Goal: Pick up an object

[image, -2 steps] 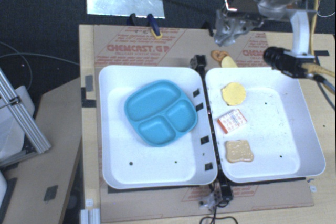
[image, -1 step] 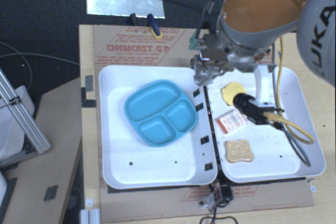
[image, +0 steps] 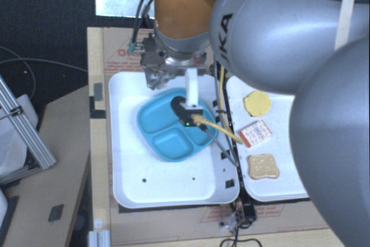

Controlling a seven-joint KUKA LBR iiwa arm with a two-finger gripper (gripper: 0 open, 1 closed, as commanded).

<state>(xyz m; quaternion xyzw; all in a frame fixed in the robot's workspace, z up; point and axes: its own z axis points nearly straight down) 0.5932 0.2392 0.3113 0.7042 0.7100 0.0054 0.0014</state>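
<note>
The approach step is judged to be in hand: the gripper (image: 156,81) is held just above the far rim of the blue divided plate (image: 165,139), which lies near the middle of the left bin (image: 124,182). Whether the gripper is open or closed cannot be told. A descent onto that thin rim is called for next. The plate is seen to be shallow, glossy and parted into compartments.

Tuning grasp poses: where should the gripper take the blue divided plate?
Likely from straight above, pinching across the lower-left rim of the blue divided plate: it lies flat in the left bin and looks too wide to span.
</note>
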